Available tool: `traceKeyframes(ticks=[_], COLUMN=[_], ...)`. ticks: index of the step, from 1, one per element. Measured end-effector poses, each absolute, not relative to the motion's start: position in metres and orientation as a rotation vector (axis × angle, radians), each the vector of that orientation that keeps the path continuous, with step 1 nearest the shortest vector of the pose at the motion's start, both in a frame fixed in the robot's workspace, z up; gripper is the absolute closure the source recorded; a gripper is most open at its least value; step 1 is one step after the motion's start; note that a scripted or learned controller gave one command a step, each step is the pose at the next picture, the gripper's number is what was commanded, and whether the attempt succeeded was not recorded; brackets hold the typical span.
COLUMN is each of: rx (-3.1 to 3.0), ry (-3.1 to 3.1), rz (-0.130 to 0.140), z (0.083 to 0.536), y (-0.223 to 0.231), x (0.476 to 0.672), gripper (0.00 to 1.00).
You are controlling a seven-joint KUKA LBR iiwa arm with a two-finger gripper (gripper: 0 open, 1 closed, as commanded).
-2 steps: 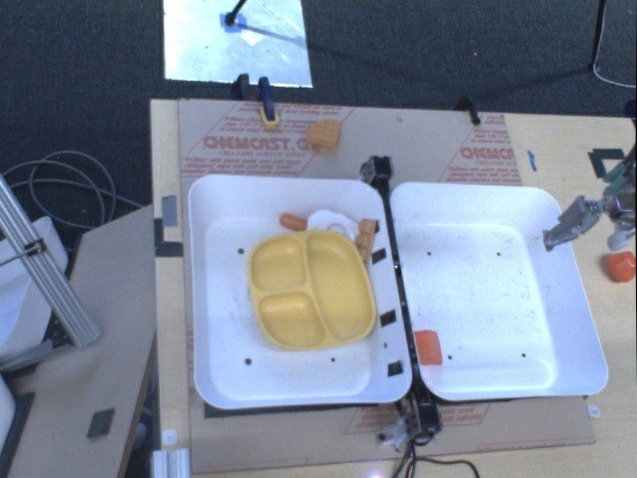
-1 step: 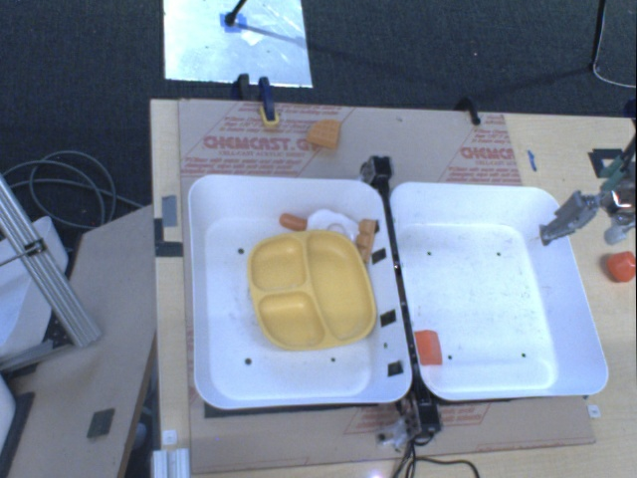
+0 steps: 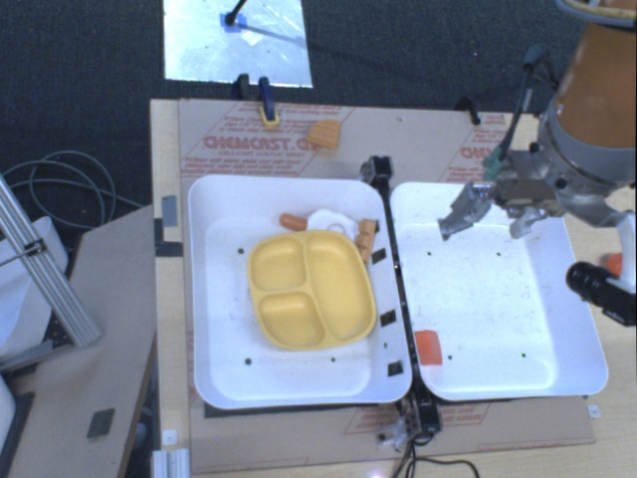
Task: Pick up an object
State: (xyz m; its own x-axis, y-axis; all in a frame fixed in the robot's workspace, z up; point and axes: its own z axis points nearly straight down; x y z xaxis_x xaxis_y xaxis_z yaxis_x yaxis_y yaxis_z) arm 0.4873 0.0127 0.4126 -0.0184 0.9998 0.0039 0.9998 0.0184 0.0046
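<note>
My gripper (image 3: 485,227) hangs over the far part of the right bin (image 3: 518,366). Its two grey fingers are spread wide, open, with nothing between them. A small orange-red block (image 3: 427,347) lies at the near left corner of that bin. The left bin (image 3: 219,366) holds a yellow divided plate (image 3: 310,290). Behind the plate lie a small orange sausage-shaped piece (image 3: 293,222), a white object (image 3: 331,223) and a tan block (image 3: 366,237) near the bin's right wall.
A tan-orange chunk (image 3: 323,133) sits on the cardboard behind the left bin, near a yellow clamp (image 3: 269,117). A shiny foil sheet (image 3: 237,26) lies on the floor farther back. A black divider with clips (image 3: 390,277) runs between the bins.
</note>
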Motion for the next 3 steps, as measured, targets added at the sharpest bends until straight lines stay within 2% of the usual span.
traceKeyframes(ticks=[1,2,3], rx=[2.211,2.2,2.217], ry=[2.225,2.231,2.224], rz=[0.009,0.024,0.005], z=[0.424,0.541,0.534], y=[0.004,0.102,0.096], x=[0.488,0.529,0.528], gripper=[1.0,1.0,0.0])
